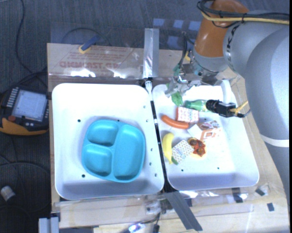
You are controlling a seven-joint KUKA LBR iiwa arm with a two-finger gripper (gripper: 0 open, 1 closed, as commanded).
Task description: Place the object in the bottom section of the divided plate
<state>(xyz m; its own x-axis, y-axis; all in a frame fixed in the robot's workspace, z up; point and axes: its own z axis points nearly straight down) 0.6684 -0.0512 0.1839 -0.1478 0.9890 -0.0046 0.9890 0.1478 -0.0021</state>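
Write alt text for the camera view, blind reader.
A grey arm with an orange band reaches from the right, its hand at the far edge of the right bin, over toy food: a hot dog, a banana, small packets. The left bin holds a blue divided plate with nothing in its sections.

Arm: I see my grey arm (262,57) reaching in from the right, bent downward.
Wrist: orange band (214,30) sits above it, cables draped over.
Hand: my hand (180,84) points down, low.
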